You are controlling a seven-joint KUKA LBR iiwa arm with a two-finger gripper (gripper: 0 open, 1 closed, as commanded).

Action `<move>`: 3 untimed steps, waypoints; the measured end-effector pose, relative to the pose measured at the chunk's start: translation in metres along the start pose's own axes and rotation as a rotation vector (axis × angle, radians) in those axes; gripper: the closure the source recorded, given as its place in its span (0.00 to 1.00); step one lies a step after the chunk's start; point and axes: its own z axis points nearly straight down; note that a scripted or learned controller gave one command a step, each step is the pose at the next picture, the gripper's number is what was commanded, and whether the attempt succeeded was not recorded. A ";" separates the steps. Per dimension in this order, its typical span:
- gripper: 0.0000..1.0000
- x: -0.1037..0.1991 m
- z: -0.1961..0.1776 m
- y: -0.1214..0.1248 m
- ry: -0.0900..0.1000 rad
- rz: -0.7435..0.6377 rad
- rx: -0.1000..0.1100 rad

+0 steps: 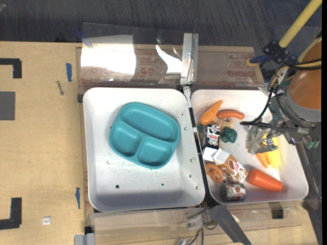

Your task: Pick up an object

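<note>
My gripper (259, 141) hangs low over the right part of the right bin (301, 188), under the orange-banded wrist (306, 93). A yellow and orange toy (272, 158) lies just below and to the right of it, partly hidden by the gripper. An orange-red carrot (264, 180) rests near the bin's front right. Left of the gripper are a green toy (229, 135), a sausage (230, 115) and an orange carrot (210, 112).
The right bin also holds a black and white box (212, 136), a white cube (210, 154), a pretzel (215, 172), a snack packet (235, 169) and a small can (233, 191). A teal divided plate (145, 134) lies in the left bin (102, 182).
</note>
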 end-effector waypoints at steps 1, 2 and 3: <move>1.00 -0.045 -0.020 0.048 0.007 0.065 -0.005; 1.00 -0.062 0.093 0.001 0.017 -0.098 -0.009; 1.00 0.001 0.118 0.002 -0.027 -0.190 0.011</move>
